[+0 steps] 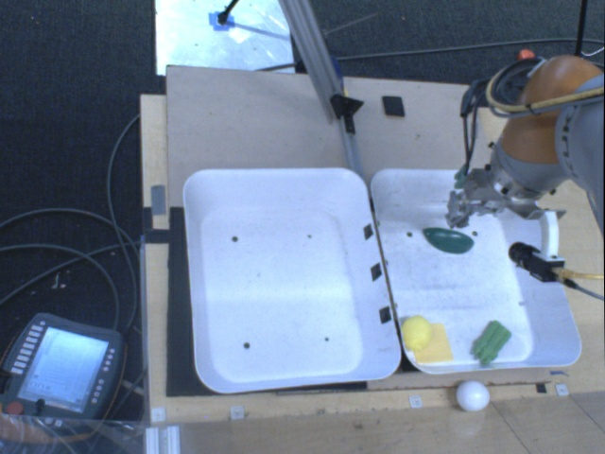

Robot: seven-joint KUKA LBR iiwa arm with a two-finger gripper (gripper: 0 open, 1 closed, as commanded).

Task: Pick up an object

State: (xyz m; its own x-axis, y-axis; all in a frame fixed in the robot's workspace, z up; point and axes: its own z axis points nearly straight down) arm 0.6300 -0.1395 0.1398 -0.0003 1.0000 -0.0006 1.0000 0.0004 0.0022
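Gripper point(460, 213) is hovering just above the dark green object point(448, 241) in the right bin point(567, 348) — nothing is sitting betw. its tips. Object is looking small, smooth, prob. light and slippery — I'd be pinching across its narrow middle.

white ball point(473, 395), teach pendant point(59, 364), cables point(123, 159)
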